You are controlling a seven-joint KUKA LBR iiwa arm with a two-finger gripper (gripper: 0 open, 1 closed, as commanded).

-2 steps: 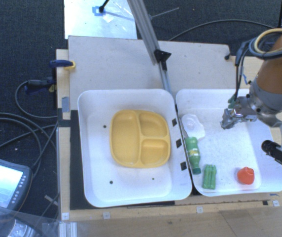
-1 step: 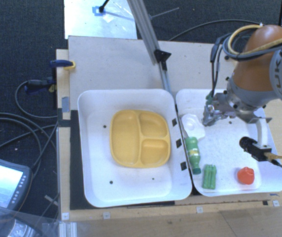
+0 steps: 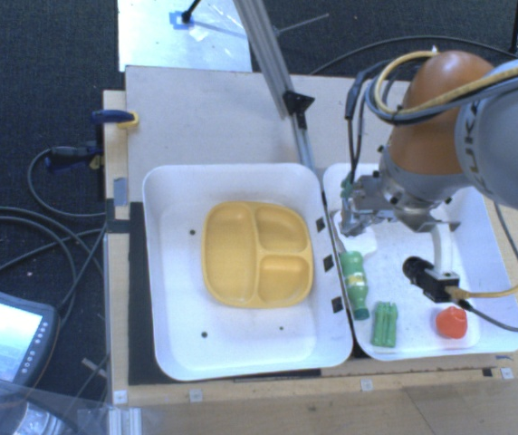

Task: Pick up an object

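My gripper (image 3: 349, 222) hangs over the left side of the right bin (image 3: 494, 243), close to the wall between the two bins. Just below it in the view lies a green bottle (image 3: 355, 284), lengthwise along that wall, its cap end towards the gripper. A small green ridged object (image 3: 385, 324) rests near the bin's front edge. An orange-red object (image 3: 451, 323) sits at the front right. Nothing shows between the gripper and the bin floor. The arm's bulk hides the back of the right bin.
The left bin (image 3: 173, 270) holds a yellow divided plate (image 3: 257, 253) in its middle. A grey pole (image 3: 268, 48) slants in from the top towards the bins' dividing wall. Cables and a tablet lie on the floor to the left.
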